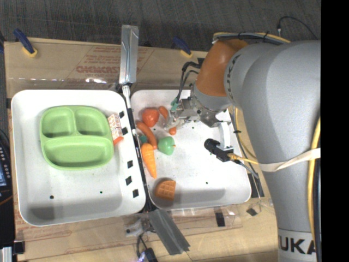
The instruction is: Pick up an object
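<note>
The right bin (218, 185) holds several toy foods. An orange tomato-like piece (150, 116) and a reddish sausage (146, 131) lie at its left side, with a green pepper (166, 145), a carrot (149, 160) and a brown waffle (165, 189) nearer the front. My gripper (175, 113) reaches down into the back of this bin, just right of the tomato-like piece. A small orange piece (172, 130) lies right below it, and another small orange piece (163, 112) sits at its left.
The left bin (32, 201) holds a green divided plate (76, 135) and a small patterned packet (114, 124) by the divider. A black part (217, 148) on a cable hangs over the right bin's right side. The arm's bulk covers the right edge.
</note>
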Controlling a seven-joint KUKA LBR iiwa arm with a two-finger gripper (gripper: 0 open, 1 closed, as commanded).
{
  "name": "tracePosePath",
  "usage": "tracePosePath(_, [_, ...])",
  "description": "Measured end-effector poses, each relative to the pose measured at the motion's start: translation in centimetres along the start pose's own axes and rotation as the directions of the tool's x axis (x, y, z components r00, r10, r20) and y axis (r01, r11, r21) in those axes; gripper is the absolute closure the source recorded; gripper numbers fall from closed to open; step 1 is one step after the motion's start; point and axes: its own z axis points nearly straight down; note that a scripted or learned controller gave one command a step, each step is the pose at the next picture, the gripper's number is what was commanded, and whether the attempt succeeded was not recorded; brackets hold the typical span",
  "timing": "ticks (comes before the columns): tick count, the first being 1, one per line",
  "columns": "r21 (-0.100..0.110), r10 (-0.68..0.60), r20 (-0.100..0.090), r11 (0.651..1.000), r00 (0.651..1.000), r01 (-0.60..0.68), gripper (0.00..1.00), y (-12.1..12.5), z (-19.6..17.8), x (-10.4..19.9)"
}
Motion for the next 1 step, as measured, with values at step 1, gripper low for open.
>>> tracePosePath(1, [-0.007,-0.066,0.002,0.998,0.998,0.066,1.00,-0.08,-9.25,6.67])
